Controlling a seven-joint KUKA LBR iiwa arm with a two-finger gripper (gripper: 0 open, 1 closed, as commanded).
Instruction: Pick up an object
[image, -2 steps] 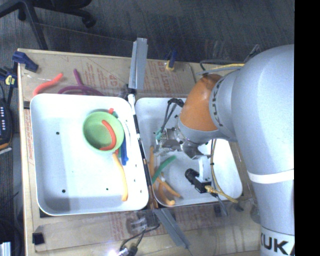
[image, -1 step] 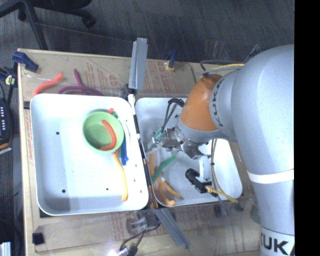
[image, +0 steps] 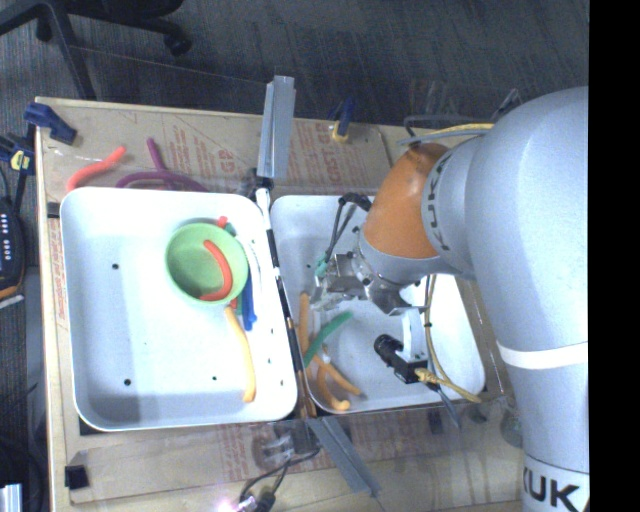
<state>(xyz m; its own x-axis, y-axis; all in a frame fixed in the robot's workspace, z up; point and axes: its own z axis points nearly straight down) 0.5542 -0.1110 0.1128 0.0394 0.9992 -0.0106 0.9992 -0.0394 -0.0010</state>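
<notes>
Starting at the near edge, I see the right bin (image: 388, 396) with a few orange pieces (image: 336, 386) lying in its near left corner. Just beyond them is a green stick (image: 330, 332), tilted across the floor. An orange stick (image: 303, 315) lies along the left wall beside it. The arm (image: 530, 250) covers most of this bin's right side and far end, so I cannot say what lies under it. The pincer (image: 328, 285) hangs low over the bin's left half, just beyond the green stick's upper end. It is small and cluttered from here, and I cannot tell whether it is spread or pressed together, or whether it touches anything. In the left bin (image: 130, 330), a yellow stick (image: 243, 360) runs along the right wall toward the near corner, with a blue piece (image: 247, 305) just beyond it. Farther back sits a green bowl (image: 198, 265) with a red strip (image: 228, 258) curled inside it. Beyond both bins, a purple tube (image: 160, 178) lies on the bench (image: 200, 130).
</notes>
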